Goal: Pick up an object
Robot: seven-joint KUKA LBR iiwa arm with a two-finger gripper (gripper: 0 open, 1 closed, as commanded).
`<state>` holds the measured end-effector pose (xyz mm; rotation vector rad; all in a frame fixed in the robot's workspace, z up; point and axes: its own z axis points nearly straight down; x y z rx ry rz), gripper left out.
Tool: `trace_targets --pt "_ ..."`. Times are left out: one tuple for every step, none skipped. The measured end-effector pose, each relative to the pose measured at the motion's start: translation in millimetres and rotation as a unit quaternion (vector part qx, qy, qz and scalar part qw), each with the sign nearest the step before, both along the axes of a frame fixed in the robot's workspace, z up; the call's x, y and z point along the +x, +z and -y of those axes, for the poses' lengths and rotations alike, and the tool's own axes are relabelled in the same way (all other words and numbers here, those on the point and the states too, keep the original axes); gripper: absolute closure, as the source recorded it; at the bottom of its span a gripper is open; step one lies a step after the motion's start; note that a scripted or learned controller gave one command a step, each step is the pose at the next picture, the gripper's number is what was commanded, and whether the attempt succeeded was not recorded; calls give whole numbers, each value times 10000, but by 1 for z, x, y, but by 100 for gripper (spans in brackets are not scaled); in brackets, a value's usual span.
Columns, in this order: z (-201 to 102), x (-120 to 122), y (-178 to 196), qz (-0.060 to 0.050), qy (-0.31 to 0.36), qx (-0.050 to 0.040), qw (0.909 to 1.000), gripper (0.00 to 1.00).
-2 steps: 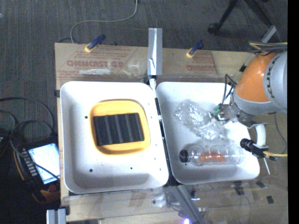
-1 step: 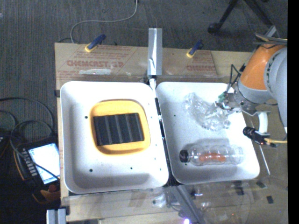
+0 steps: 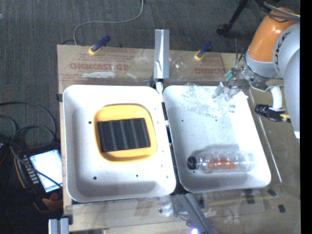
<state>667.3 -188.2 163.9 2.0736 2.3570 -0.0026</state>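
Note:
A clear plastic bottle [image 3: 222, 162] with a black cap and an orange label lies on its side near the front of the right bin [image 3: 263, 174]. A crumpled piece of clear plastic [image 3: 202, 103] lies at the back of that bin. A yellow block with a black ribbed top [image 3: 124, 133] rests in the middle of the left bin [image 3: 78, 174]. My gripper [image 3: 226, 90] hangs over the right bin's far right corner, just right of the clear plastic and well behind the bottle.
The divider between the bins runs down the middle, with a metal post [image 3: 161, 55] behind it. Two blue-and-yellow clamps [image 3: 99, 44] hold the cardboard backing. A tablet and cables [image 3: 41, 167] lie on the floor to the left.

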Motion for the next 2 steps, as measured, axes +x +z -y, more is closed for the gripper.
trace_targets --pt "1 -7 -63 26 993 -5 9951 100" --pt "-44 1 -6 -3 757 3 9971 100"
